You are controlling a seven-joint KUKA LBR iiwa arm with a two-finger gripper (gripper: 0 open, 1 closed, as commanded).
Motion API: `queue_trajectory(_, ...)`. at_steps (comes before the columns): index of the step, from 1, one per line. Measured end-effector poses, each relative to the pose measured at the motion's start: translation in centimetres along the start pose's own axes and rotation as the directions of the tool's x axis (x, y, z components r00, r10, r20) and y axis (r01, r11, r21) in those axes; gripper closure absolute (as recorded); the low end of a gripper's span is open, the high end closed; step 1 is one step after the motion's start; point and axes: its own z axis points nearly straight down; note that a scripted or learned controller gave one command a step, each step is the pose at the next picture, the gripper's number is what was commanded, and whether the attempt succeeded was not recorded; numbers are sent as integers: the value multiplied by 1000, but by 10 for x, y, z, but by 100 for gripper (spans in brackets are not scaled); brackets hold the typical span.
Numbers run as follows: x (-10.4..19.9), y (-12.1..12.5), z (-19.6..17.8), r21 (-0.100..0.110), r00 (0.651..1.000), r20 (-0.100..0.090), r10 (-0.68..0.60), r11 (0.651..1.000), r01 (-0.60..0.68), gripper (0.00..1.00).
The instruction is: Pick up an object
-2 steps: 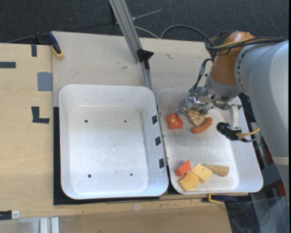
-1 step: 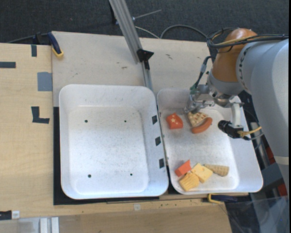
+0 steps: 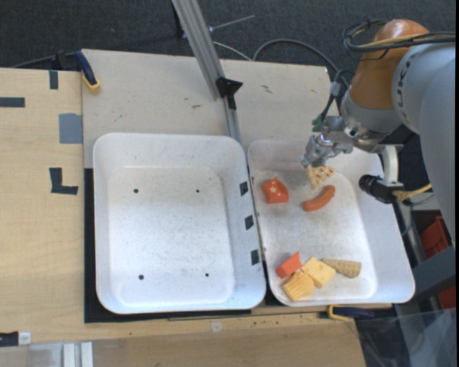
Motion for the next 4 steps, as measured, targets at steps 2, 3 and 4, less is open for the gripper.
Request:
queue_trajectory(2,59,-21,-50,8,1000,-2,-4,1000,4,100)
queue_trajectory(3,120,-39,-56,8,1000,-3,-5,1000,5,100)
queue_trajectory(4,171,-64,-47,10,1000,-2,-4,1000,4,100)
